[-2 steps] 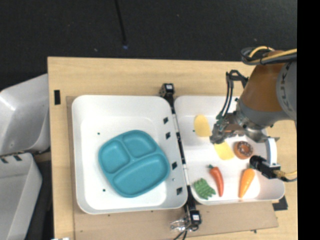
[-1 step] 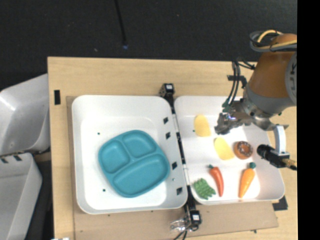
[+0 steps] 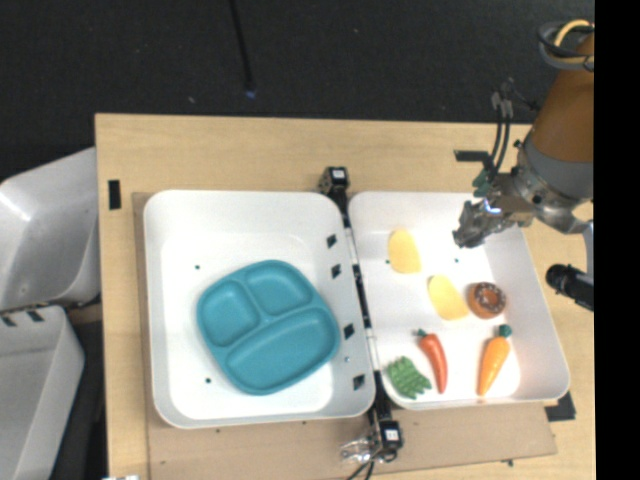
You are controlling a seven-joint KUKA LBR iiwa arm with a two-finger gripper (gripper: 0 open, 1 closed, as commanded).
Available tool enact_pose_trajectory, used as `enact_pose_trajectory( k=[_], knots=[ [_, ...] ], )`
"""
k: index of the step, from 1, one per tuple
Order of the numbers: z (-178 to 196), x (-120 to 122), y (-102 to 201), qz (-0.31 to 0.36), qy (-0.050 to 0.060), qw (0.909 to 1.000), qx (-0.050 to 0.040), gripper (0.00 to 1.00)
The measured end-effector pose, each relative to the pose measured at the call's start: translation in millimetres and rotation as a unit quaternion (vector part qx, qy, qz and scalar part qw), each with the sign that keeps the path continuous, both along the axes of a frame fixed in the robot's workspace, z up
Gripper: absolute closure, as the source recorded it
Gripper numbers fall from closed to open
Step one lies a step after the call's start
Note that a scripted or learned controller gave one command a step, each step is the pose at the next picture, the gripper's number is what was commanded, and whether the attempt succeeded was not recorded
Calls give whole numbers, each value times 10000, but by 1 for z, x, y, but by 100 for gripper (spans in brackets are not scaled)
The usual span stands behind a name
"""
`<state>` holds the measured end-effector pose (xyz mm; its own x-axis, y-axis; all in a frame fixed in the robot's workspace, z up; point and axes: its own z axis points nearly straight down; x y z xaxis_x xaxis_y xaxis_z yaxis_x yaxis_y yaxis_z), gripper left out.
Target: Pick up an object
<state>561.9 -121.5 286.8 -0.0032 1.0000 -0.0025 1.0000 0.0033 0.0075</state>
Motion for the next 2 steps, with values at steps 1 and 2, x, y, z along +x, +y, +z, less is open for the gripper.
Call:
enact_pose_trajectory(
  k=[1,2],
  knots=[
    [0,9,55,13,27,10000,9,100],
    [-17,30,103,13,29,10000,8,100]
  ],
)
